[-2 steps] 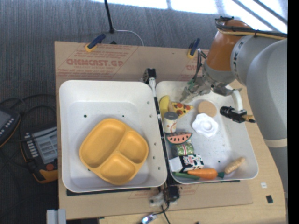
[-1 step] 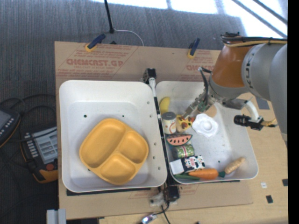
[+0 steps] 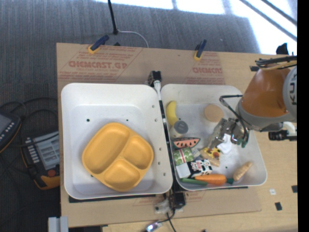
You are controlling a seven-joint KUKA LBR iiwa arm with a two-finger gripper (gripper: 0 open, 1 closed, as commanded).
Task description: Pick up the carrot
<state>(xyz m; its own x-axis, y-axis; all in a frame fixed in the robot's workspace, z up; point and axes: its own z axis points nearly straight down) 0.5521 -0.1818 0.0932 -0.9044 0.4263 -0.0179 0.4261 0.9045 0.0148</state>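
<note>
On my far left sits the left bin (image 3: 77, 110), and in it a yellow divided plate (image 3: 118, 155), lying flat and nothing to do with my errand; across the seam lies the right bin (image 3: 251, 175), crowded with toy food; a banana (image 3: 171, 113) stands along its left wall, a small grey cap (image 3: 181, 126) just beside it, a watermelon slice (image 3: 186, 142) below that, and further down a green packet (image 3: 184, 155) and a black-and-white patterned piece (image 3: 200, 166). The carrot (image 3: 211, 180) lies flat along the near wall, orange body pointing right, its green top to the left; a pale stick-like piece (image 3: 242, 170) rests just to its right.

My gripper (image 3: 227, 137) hangs over the middle of this bin, above a small yellow-and-red thing (image 3: 211, 153) I cannot name; whether my jaws are spread or pressed together I cannot tell, for they are a tangle of metal at this slant, and I see nothing between them. I judge I am in the approach; the carrot is untouched. Next I need to shift toward the near wall, line up across the carrot's width, and descend; the wall is close, so room is tight. My own wrist hides part of the bin floor beneath it.
</note>
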